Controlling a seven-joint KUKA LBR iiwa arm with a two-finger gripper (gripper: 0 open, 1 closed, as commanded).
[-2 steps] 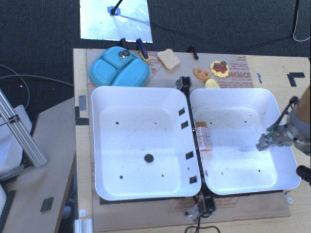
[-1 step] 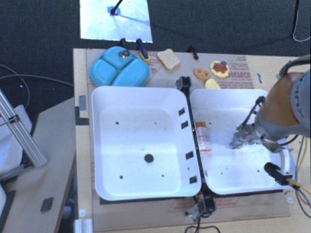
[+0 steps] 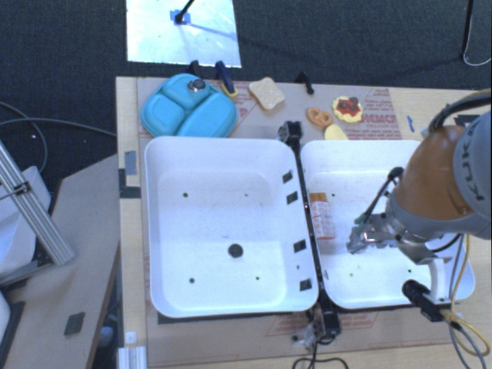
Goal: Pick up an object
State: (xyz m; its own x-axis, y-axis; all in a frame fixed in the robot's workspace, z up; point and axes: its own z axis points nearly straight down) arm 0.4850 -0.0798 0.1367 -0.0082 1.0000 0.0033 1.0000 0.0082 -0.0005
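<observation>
In the right bin, a flat orange-and-white packet lies against the left wall. My gripper hangs low over this bin's floor, a short way right of the packet and below it in the view. Nothing can be seen held in it. The grey arm with its orange band covers the bin's right side. A small dark round object rests on the floor of the left bin.
Behind the bins on the bench lie a blue divided plate, a toast slice, a pretzel, a jam tart and a yellow piece. A black divider runs between the bins.
</observation>
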